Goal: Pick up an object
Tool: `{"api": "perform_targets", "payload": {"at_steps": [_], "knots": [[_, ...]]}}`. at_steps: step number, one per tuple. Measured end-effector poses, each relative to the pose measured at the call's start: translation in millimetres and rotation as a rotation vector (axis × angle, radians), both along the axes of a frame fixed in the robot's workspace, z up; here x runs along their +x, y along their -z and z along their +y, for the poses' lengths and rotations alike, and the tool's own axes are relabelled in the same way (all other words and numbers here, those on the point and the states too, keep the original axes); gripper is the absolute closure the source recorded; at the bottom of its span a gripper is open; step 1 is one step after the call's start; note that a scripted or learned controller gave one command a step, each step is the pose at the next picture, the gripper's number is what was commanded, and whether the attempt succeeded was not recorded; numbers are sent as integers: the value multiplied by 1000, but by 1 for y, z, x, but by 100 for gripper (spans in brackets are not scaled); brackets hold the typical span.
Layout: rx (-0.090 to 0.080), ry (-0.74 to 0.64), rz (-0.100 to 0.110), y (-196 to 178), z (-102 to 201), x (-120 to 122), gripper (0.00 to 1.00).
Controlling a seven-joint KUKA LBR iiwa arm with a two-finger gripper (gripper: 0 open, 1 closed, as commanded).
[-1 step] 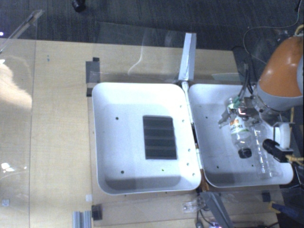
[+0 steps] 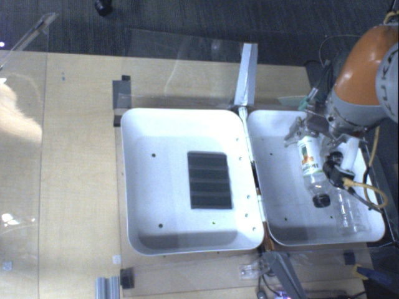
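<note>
Grey metal gripper (image 2: 310, 128) hangs low over the right bin (image 2: 274, 217), its grip state impossible to tell, just above a clear bottle (image 2: 310, 161) lying there, so the reach looks underway and a firm squeeze comes next.

- The worktop (image 2: 75, 185) looks like pale wood or wood laminate, smooth, with a dull sheen.
- The left bin (image 2: 143, 167) is white plastic, smooth and faintly glossy, with soft reflections along its rim.
- A dark ribbed pad (image 2: 209, 179) in it is matt black, possibly rubber or foam; the view is too coarse to be sure.
- The right bin (image 2: 274, 185) has the same smooth white plastic finish.
- The bottle (image 2: 310, 164) is clear, shiny plastic with a paper-like label and a black cap.
- The arm's orange band (image 2: 361, 61) is glossy, smooth plastic; the grey shell below it is satin.
- A clear sheet (image 2: 25, 104) at the left is transparent and glossy.
- The floor (image 2: 187, 5) is dark, rough-textured carpet.
</note>
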State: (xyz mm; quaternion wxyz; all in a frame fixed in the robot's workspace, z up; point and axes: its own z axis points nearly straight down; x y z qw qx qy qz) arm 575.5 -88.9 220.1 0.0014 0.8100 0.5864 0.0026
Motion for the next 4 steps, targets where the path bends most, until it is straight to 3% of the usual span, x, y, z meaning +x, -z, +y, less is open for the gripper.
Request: {"api": "perform_targets", "payload": {"at_steps": [1, 2, 3, 4], "knots": [[-3, -82, 2, 28, -88, 16, 0], [-3, -80, -1, -38, -79, 37, 0], [0, -37, 5, 54, -52, 43, 0], [-2, -77, -2, 133, -80, 41, 0]]}}
